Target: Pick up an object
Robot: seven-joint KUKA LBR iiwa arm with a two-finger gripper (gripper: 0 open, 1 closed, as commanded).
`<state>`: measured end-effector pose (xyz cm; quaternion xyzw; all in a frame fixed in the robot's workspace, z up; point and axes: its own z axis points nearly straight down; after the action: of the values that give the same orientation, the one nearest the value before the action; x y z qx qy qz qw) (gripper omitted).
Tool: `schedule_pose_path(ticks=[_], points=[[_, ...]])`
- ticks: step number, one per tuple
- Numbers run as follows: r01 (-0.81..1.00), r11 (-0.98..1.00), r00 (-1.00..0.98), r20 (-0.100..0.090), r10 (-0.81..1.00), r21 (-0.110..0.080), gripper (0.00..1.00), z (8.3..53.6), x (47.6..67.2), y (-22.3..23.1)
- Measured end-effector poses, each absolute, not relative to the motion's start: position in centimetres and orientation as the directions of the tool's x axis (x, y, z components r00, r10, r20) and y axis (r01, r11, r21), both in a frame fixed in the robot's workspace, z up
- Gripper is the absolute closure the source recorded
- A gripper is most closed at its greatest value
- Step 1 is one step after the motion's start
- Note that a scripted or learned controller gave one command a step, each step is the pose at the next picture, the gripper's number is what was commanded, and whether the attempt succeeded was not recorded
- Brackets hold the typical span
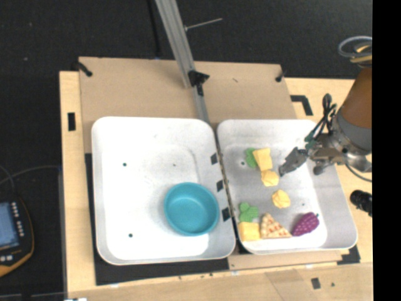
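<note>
Seven toy foods in right bin [338, 199]; one blue bowl [191, 208] left; pincer [293, 162] state unclear.

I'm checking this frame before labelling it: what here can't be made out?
- Gripper: small and dark in the camera view, so its state can't be read, nor whether it touches anything.
- Arm: cut off by the right edge.
- Yellow and green pieces: too small to identify.
- Handheld device: cut by the left edge.

A pale wooden bench [69, 168] stands on a dark floor [37, 30]. A brown board [138, 86] covers its far part. A grey pole [175, 36] rises there.
</note>
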<state>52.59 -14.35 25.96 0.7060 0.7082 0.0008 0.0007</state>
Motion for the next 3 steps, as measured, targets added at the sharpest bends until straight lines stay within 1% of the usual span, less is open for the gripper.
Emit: schedule_pose_path(ticks=[1,2,3], points=[[1.000,0.002,-0.002,0.000,1.000,0.003,0.00,26.0,52.6,-14.4],[1.000,-0.001,0.001,-0.001,1.000,-0.005,0.00,19.8,52.0,-14.3],[1.000,-0.001,0.001,-0.001,1.000,-0.004,0.00,14.7,51.1,-15.1]])
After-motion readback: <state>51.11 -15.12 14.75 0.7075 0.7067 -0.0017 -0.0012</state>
